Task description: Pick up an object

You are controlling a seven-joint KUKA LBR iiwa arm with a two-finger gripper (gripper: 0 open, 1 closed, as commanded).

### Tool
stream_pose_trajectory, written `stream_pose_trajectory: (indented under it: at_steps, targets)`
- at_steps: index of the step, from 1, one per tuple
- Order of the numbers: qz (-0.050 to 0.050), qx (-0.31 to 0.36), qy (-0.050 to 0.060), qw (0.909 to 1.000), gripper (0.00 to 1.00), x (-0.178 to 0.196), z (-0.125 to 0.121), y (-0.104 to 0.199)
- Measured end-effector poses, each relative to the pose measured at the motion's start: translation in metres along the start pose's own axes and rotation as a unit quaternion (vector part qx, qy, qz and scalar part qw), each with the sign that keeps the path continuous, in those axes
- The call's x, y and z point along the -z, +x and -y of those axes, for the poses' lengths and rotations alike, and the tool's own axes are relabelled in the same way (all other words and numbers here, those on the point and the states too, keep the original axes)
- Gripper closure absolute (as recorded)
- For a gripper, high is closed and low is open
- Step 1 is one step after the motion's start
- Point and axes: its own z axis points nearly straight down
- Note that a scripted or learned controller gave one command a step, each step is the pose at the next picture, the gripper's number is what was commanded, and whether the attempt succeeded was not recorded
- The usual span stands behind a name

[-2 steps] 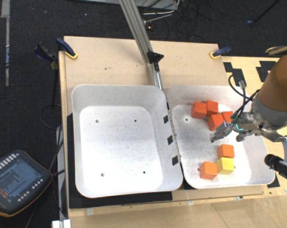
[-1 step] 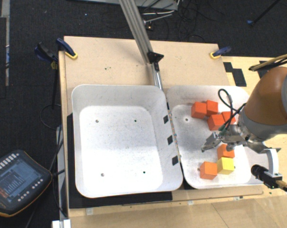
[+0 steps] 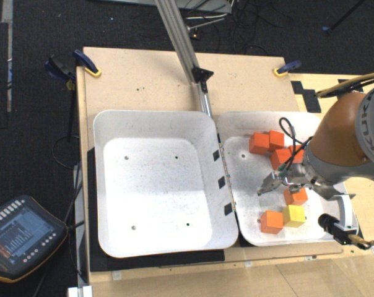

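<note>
Several orange blocks and one yellow block lie in the right bin. Two orange blocks sit side by side at the bin's far side, with a third just behind them under the arm's cable. Another orange block and the yellow block rest near the front wall. My gripper hangs low over the middle of this bin, reaching in from the right. A small orange block lies right beside it, partly covered by the wrist.
The left bin stands beside the right one, their walls touching in the middle. A metal pole slants down from the top to the bins' far edge. A teach pendant lies off the bench at lower left.
</note>
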Motion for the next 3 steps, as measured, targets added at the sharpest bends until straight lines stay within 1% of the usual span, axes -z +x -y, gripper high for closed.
stream_pose_trajectory:
  at_steps: [1,2,3]
  targets:
    - [0.002,0.0,-0.004,1.0,0.0,-0.005,-0.004,-0.002]
    - [0.001,0.001,-0.004,1.0,1.0,0.003,-0.005,0.0]
    - [-0.003,0.001,0.008,1.0,1.0,0.05,-0.015,0.005]
